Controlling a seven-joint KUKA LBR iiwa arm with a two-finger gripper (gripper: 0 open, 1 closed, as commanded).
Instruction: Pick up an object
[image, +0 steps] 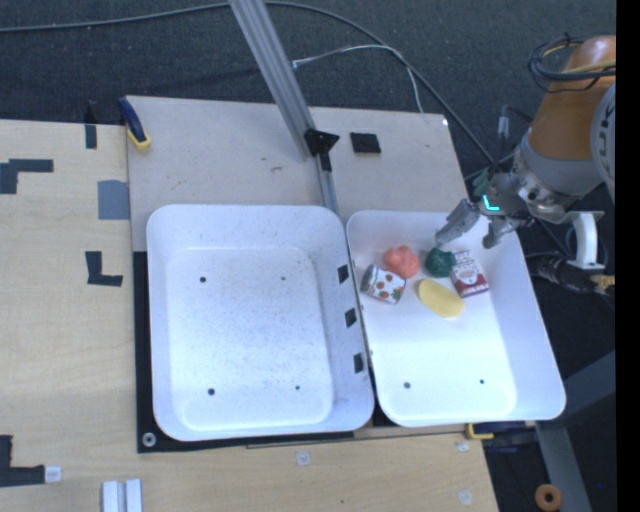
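Over the far edge of the right bin (540, 340), the gripper (472, 232) hangs with its two fingers spread apart, one finger (452, 226) slanting down toward the middle of the bench and the other nearer the arm's side. Nothing sits between them, so as far as I can judge from where I stand, the pick has not happened; the reach looks made, and the descent, the closing and the lift are all left to do.

Just below the fingers lies a small cluster of objects in the far half of that bin. Closest is a dark green object (439, 262), roundish, with no long axis I can make out. Touching it or just beside it on the arm's side is a red and white packet (469, 275), whose long side runs roughly from the far rim toward the near rim, tilted a little. Beside the green one on the other side sits an orange-red object (402, 260), rounded as well. Nearer to me lies a yellow object (440, 298), oval, its long axis running slantwise across the bin. Farthest from the gripper is a small printed carton (383, 284), set at an angle.

Which of these the program means to take I cannot tell; the green one is the likeliest.

Beside this bin sits the left bin (160, 300), well apart from the gripper.
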